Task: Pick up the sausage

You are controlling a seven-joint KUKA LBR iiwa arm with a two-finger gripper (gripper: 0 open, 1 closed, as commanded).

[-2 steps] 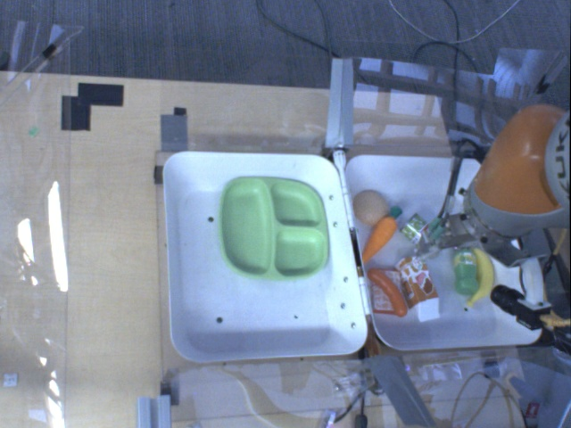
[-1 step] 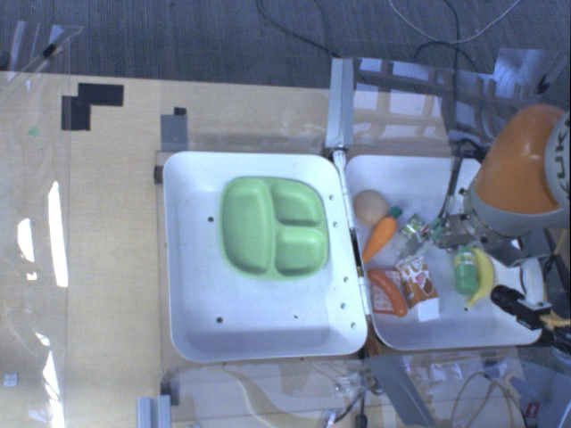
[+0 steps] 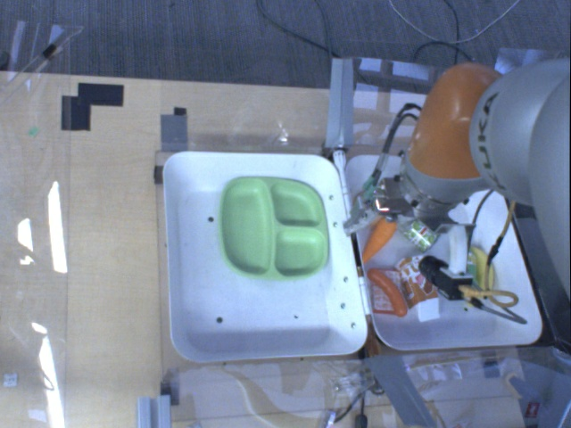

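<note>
Looking down at a slant on pale wood surface (image 3: 89, 239) w/ two shallow white bins side by side. Noted in left bin (image 3: 192, 328): one green plate (image 3: 272, 227), three compartments, approx. centred, lying flat.

Noted in right bin (image 3: 500, 333): sausage (image 3: 386, 292), reddish-orange, lying flat on bin floor at near-left corner, close to left wall. Found just beside it, to view's right: printed packet (image 3: 413, 275), red & white; touching or just apart, cannot tell which. Found beyond sausage, toward far side: carrot (image 3: 381, 236), tilted, along same left wall, near tip close to sausage's far end. Found right of carrot: small green & white can (image 3: 419, 234), apparently on its side. Seen in bin's right part: yellow-handled scissors (image 3: 496, 298), flat.

Observed grey arm (image 3: 526, 123) w/ orange band (image 3: 451, 123) reaching in from view's right, over far half of right bin. Located jaws over bin's far-left part, above carrot's far end, near wall between bins. Jaws' state: cannot tell, masked by wrist hardware. Sausage apart from jaws, resting in bin, not lifted.

Noted also: dark cables (image 3: 294, 12) looped on grey floor (image 3: 134, 7) beyond surface.
</note>
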